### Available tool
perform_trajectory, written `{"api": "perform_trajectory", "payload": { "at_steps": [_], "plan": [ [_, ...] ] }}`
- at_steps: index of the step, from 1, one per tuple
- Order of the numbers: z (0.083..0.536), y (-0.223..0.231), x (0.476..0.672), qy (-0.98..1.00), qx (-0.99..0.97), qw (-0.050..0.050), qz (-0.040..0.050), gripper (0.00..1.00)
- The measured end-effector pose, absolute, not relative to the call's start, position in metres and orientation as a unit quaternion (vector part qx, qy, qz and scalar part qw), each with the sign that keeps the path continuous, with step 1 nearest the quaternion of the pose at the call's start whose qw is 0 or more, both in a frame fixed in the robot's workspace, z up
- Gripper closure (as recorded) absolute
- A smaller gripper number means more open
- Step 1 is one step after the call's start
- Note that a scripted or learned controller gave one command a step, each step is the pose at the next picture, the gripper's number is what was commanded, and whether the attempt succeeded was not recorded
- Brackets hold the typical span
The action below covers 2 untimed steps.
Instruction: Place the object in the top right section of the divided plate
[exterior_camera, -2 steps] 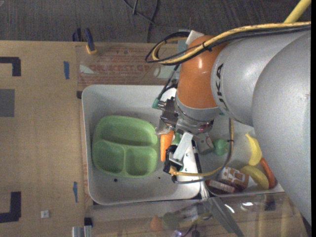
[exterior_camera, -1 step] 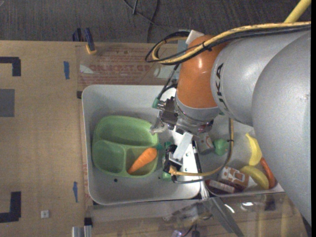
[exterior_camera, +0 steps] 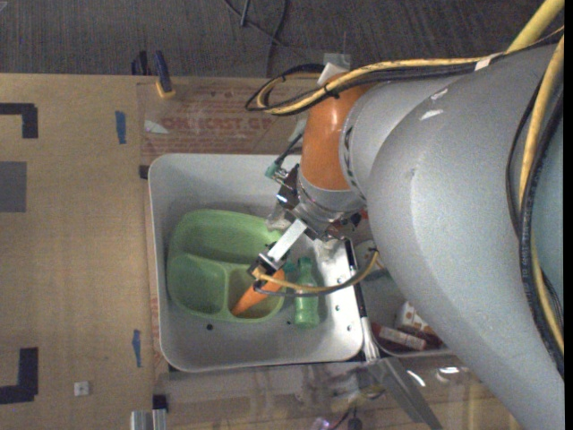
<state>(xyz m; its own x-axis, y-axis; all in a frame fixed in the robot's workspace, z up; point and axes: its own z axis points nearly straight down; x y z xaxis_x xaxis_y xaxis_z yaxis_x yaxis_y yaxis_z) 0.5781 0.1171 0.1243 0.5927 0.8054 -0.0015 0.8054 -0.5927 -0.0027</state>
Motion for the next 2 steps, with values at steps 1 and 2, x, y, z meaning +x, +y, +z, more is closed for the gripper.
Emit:
{"api": "perform_trajectory", "payload": {
  "at_steps": [1, 2],
  "plan": [
    [0.091, 0.152, 0.543, -0.35, -0.937, -0.001, -0.005, 0.0],
    [0.102, 0.145, 0.544, -0.348, -0.937, -0.005, -0.0024, 1.0]
  ]
}}
